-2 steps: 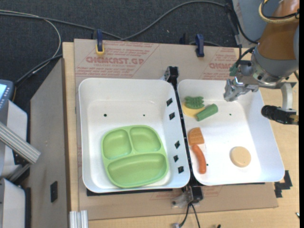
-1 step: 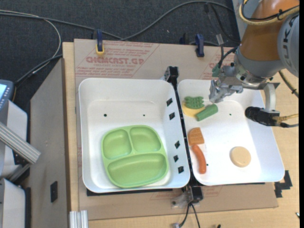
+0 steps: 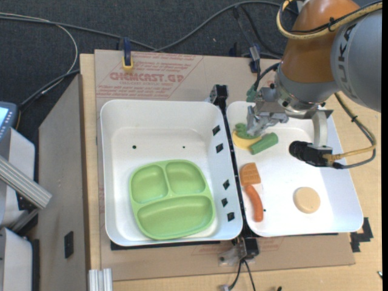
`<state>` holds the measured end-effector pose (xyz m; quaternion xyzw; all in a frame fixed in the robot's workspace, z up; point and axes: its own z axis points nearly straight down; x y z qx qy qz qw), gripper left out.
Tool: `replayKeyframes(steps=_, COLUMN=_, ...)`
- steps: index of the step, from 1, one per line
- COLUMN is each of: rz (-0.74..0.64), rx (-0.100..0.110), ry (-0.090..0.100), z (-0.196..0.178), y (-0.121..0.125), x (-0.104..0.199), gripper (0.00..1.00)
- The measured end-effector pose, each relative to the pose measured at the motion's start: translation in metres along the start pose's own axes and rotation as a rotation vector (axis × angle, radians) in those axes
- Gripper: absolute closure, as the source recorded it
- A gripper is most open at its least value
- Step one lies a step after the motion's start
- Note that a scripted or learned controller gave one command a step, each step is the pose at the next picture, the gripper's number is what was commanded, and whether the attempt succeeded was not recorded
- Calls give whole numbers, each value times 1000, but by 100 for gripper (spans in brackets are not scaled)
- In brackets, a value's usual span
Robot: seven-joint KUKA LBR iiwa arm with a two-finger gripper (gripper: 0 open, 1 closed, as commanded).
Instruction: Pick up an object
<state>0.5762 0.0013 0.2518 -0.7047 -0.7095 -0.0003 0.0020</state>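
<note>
Cardboard-topped desk [image 3: 151, 71] with two shallow white plastic bins side by side.

In the left white bin [image 3: 115, 162]: one light green divided plastic plate [image 3: 173, 199], three compartments, lying flat toward the near side.

Over the right white bin [image 3: 339, 187]: grey arm with orange band [image 3: 315, 41], reaching in from the right, wrist pointed down.

Metal two-finger hand [image 3: 260, 125]: low at the far left corner of the right bin, right above a cluster of items. Apart or together: cannot tell from this angle.

Under and just beside the hand:
- dark green short cylinder [image 3: 265, 143], lying on its side, tilted, just near of the hand; not seen clamped.
- pale yellow curved piece [image 3: 242, 142], touching the cylinder's left end, by the bin's left wall.
- small green lump [image 3: 240, 129], partly hidden behind the hand.

Elsewhere in the right bin:
- orange blocky piece [image 3: 250, 174], along the left wall.
- red-orange sausage-shaped item [image 3: 256, 202], just near of the orange piece, almost touching.
- tan round disc [image 3: 307, 199], lying flat, well apart from the rest.
</note>
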Motion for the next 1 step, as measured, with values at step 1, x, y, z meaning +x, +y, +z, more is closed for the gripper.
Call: replayKeyframes(steps=1, rz=1, rx=2, ry=-2, z=17, y=1, x=56, gripper=100)
